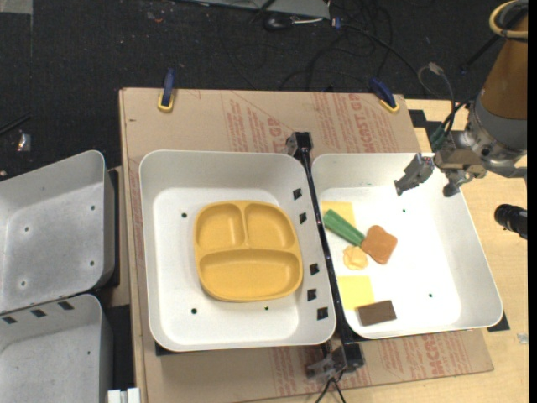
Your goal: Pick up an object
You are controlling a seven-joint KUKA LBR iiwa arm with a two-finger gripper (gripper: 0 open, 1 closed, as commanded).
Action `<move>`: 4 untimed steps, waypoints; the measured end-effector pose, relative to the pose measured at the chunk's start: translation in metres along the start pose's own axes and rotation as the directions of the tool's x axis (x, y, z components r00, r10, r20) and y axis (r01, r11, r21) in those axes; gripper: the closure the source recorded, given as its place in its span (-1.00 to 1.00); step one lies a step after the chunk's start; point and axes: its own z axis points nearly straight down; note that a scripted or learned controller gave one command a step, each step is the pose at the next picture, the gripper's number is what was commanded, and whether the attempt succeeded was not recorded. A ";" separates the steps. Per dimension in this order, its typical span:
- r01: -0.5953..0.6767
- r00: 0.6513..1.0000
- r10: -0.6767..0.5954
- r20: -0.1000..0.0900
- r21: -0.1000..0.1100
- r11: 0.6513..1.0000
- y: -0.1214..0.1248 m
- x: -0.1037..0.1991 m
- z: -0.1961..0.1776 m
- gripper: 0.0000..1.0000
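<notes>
Grey gripper (435, 177) open above right bin (470, 250), green piece (343, 227) well apart

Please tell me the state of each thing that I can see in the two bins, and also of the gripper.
Gripper: open, above the right bin's far edge, holding nothing.
Yellow divided plate: flat in the left bin, nothing in its compartments.
Green piece: lying in the right bin, over a yellow square.
Orange piece: lying beside the green piece.
Brown block: lying flat near the front edge.
</notes>
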 end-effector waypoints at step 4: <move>-0.001 1.000 0.001 0.000 -0.004 1.000 -0.010 -0.009 0.161 -1.00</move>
